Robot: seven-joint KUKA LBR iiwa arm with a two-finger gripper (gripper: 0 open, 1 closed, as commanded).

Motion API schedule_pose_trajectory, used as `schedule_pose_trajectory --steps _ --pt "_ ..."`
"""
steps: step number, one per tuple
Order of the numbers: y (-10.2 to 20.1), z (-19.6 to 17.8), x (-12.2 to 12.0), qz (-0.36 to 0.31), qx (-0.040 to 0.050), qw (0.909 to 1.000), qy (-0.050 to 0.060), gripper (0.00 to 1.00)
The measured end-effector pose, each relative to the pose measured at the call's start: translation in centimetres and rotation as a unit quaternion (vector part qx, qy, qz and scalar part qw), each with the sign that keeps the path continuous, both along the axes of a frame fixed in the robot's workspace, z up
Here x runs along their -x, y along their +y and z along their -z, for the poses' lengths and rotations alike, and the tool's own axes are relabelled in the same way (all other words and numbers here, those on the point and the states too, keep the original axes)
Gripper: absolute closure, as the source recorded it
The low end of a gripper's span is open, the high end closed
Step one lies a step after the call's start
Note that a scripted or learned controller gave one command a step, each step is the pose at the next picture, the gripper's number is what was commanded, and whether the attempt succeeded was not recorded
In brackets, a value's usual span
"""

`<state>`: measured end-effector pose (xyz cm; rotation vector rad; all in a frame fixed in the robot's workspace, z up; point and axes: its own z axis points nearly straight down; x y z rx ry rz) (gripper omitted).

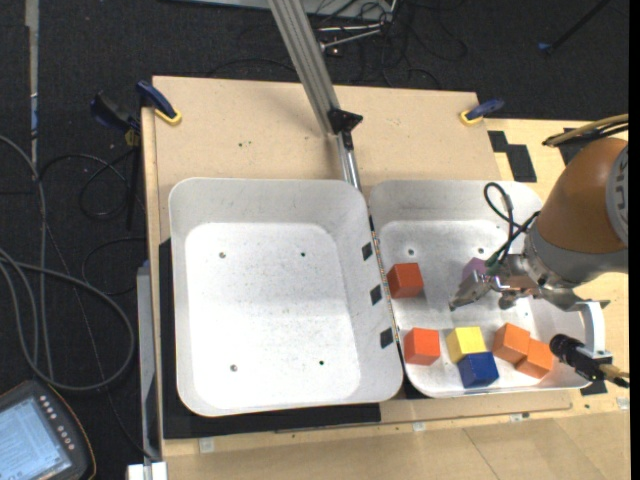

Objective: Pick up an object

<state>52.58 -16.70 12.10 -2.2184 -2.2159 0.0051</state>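
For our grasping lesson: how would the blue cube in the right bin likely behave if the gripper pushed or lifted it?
The blue cube looks rigid with flat faces, so it would probably slide, not roll. It touches the yellow cube, so a push likely shifts both.

A: Light is bright and even, from above. The left bin point(270, 288) looks almost washed out, with a soft grey shade along its inner rim.

B: Shadows?

A: Short and faint. The blocks in the right bin point(440, 233) cast small dark edges, the arm point(585, 213) a dim patch below it. The floor point(70, 218) stays dark, cables barely visible.

B: Sharpness?

A: Grainy overall; the gripper point(468, 293) is slightly smeared
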Motion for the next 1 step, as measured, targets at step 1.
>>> schedule_pose_trajectory --steps 1 --pt "0.05 2.72 0.01 0.000 0.0010 1.0000 -0.002 0.00"
